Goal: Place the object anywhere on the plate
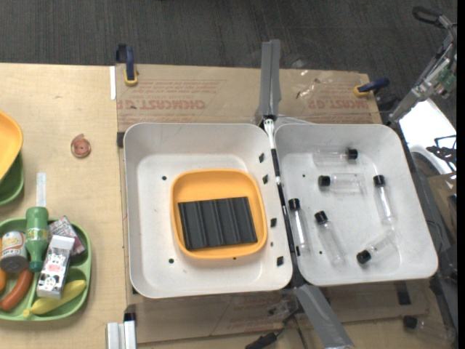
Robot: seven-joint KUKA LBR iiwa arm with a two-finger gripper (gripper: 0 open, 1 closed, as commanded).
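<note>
Left bin [145, 267] with open white floor all around the orange plate [190, 187], dark ribbed block [218, 222] covering the plate's middle, right bin [407, 260] scattered with clear black-capped vials [327, 235], open floor along its lower left corner

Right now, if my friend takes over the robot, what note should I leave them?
Left bin: the orange plate sits in the middle, and a dark ribbed block already lies flat on it.
Right bin: six clear vials with black caps are scattered about, for example one near the top and one at the bottom right. One vial lies along the bin's left wall.
Done: no vial is on the plate.
Left: pick one vial, carry it over and set it anywhere on the plate.
</note>
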